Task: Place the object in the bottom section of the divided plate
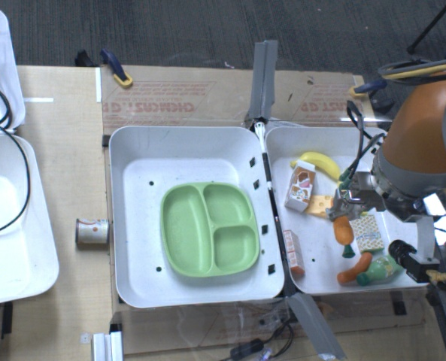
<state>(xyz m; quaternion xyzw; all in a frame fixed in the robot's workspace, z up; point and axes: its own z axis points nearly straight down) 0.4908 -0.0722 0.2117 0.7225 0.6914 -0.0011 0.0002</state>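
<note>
The claw [348,204] hung low in the right bin [313,283], its tip at the top of the carrot [344,232]; how far it was spread could not be told. The arm [422,138] reached in from the right. The green plate [210,229] sat in the left bin [128,201].

Bare divided plate [209,232] (crowded right bin [310,283])

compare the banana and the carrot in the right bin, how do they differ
The banana is yellow, the carrot orange with a green tip. The banana is curved and the longer of the two; the carrot is short and stubby. The banana lies at the bin's far side, apart from the claw; the carrot sits just under the claw. Both lie in the right bin.
</note>
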